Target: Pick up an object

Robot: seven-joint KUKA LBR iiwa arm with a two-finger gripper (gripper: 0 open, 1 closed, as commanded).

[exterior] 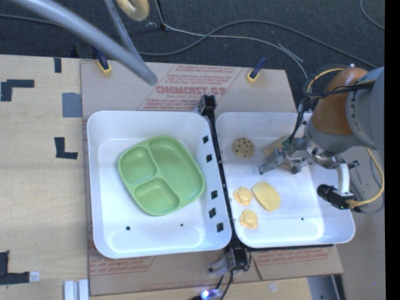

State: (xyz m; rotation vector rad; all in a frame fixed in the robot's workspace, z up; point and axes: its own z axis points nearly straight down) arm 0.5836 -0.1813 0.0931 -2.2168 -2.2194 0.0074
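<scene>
The right bin (312, 230) holds a round brown cookie (243, 146), a pale yellow oval piece (267, 196) and two small yellow lumps (242, 196) (249, 218). My gripper (275, 160) hangs low over the bin's upper middle, right of the cookie and above the oval piece. A tan sliver shows by the fingers, too small to identify. The left bin (100, 167) holds a green divided plate (161, 174).
A black divider (212, 161) runs between the two bins. Cables trail over the dark floor behind the bench. A grey pole (81, 30) crosses the upper left. The arm's body (344, 117) covers the right bin's far right corner.
</scene>
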